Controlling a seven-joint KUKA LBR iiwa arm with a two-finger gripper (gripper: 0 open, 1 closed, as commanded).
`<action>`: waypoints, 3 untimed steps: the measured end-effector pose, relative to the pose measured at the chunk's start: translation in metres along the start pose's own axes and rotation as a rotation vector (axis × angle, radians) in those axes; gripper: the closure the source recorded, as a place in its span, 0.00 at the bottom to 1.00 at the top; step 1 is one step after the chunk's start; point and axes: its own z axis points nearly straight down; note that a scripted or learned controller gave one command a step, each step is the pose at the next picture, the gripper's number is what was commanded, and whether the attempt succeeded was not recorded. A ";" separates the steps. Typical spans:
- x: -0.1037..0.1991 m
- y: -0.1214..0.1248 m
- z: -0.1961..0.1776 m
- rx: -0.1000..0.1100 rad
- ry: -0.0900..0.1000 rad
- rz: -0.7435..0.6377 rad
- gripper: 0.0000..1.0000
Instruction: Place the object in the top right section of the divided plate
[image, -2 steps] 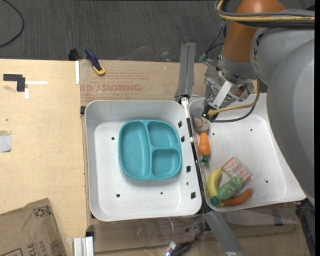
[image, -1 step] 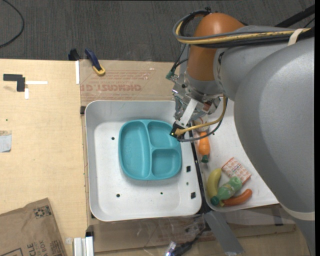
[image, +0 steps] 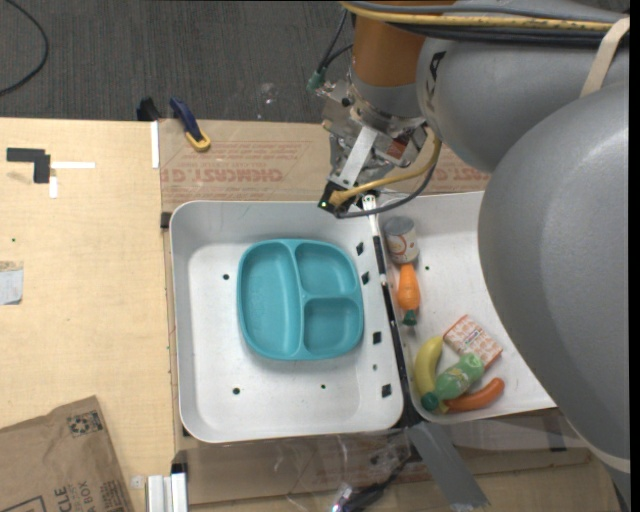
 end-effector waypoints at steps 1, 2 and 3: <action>-0.026 0.015 0.064 0.003 -0.002 0.203 1.00; -0.071 -0.031 0.091 0.003 -0.001 0.169 1.00; 0.010 -0.011 -0.007 0.000 0.000 0.131 1.00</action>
